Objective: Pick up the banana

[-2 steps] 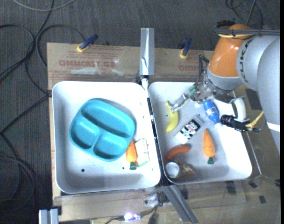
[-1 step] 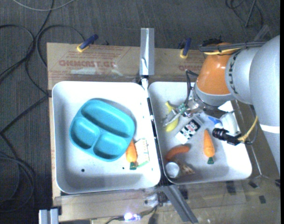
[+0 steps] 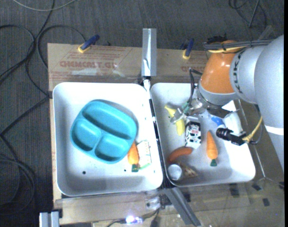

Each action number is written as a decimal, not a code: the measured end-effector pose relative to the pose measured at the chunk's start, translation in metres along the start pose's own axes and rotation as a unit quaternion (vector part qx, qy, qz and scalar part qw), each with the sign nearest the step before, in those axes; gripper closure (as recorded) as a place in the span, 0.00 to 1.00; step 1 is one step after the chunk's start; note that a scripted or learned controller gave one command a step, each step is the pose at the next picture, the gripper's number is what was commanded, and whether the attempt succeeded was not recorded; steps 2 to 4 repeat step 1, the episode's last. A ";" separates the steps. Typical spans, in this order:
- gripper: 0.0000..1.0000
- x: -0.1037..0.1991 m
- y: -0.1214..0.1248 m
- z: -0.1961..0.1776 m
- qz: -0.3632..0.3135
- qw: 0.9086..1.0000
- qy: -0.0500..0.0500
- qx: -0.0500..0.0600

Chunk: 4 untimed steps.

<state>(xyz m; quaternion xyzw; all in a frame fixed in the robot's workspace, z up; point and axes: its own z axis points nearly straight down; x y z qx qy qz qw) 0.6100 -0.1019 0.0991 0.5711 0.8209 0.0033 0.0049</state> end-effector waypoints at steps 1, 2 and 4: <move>1.00 0.030 0.029 -0.085 0.040 0.999 0.001 0.006; 1.00 0.030 0.029 -0.085 0.040 0.999 0.001 0.006; 1.00 0.030 0.029 -0.085 0.040 0.999 0.001 0.006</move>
